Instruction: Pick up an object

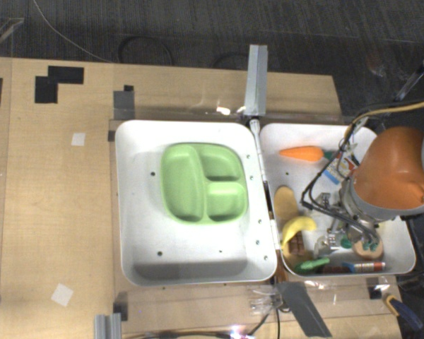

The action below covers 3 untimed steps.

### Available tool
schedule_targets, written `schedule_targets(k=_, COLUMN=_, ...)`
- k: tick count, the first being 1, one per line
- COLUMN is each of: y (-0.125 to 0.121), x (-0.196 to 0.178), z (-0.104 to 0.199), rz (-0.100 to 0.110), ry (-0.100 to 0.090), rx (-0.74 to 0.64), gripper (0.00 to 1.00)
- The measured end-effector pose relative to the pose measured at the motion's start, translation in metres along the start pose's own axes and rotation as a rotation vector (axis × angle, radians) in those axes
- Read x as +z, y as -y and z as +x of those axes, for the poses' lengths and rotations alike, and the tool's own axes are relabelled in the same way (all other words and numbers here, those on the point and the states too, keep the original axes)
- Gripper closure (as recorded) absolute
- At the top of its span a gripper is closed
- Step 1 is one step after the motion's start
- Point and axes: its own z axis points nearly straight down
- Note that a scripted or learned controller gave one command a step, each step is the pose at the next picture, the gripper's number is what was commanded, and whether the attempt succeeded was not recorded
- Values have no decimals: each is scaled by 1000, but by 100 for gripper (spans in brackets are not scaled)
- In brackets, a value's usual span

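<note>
The yellow plastic banana (297, 229) lies near the right white bin's (290, 141) left wall, beside a tan oval piece (285, 201). An orange carrot (302, 154) rests farther back. The gripper (337, 242) hangs low among small cluttered items, wiring and the orange-banded wrist hiding much; whether it holds anything cannot be told. The left bin (138, 210) carries a green divided tray (201, 182).

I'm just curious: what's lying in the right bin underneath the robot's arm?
A carrot by the far wall, a banana, a green piece and a red marker near the front. The arm covers the bin's right part.
</note>
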Motion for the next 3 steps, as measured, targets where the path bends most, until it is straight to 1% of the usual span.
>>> schedule_targets(k=1, y=-1, x=-13, z=-6, rz=2, ry=19, rx=-6, gripper=100)
schedule_targets(k=2, y=34, x=-71, z=-67, rz=-4, ry=-12, rx=-264, gripper=100)
schedule_targets(k=3, y=33, x=-70, z=-67, rz=-5, ry=-14, rx=-265, gripper=0)
